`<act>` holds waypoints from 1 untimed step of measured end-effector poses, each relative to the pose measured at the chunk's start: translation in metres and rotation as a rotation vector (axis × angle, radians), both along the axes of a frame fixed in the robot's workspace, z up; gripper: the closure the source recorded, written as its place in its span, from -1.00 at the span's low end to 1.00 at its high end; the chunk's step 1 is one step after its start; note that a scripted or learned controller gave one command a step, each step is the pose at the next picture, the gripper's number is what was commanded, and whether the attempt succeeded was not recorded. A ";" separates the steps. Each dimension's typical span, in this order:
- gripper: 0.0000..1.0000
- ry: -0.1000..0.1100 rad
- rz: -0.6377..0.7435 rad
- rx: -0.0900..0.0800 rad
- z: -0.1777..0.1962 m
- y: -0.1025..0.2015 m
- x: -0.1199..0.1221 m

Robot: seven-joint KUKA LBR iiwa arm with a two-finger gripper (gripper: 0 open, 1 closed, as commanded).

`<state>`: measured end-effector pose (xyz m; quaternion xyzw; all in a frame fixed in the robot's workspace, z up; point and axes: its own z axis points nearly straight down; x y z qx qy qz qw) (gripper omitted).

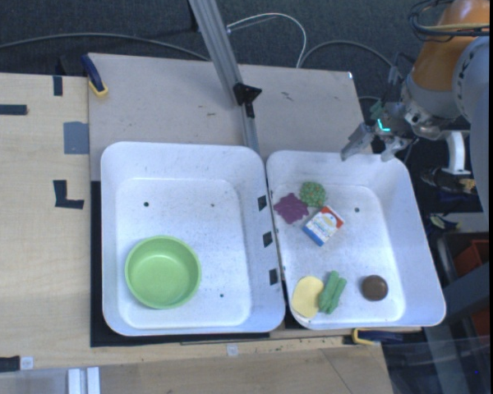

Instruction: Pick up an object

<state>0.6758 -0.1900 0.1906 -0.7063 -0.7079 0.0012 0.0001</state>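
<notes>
Gripper (366, 145) hangs over the right bin's (419, 245) back rim w/ fingers spread, nothing in them, prob staging before a pick. Closest candidate: green ball (312, 193) by purple piece (291, 208), mid-bin.

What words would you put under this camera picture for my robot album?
Robot gripper hovers over the right bin's far corner, above toy food; a green bowl sits in the left bin.

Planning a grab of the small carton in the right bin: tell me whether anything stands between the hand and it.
Nothing visible blocks it. The hand hovers over the right bin's far rim, and the carton lies face-up below it. The green ball and purple piece sit close on its far-left side, crowding it there.
</notes>
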 end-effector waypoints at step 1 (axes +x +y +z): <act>-1.00 0.005 -0.001 0.002 -0.060 0.000 -0.010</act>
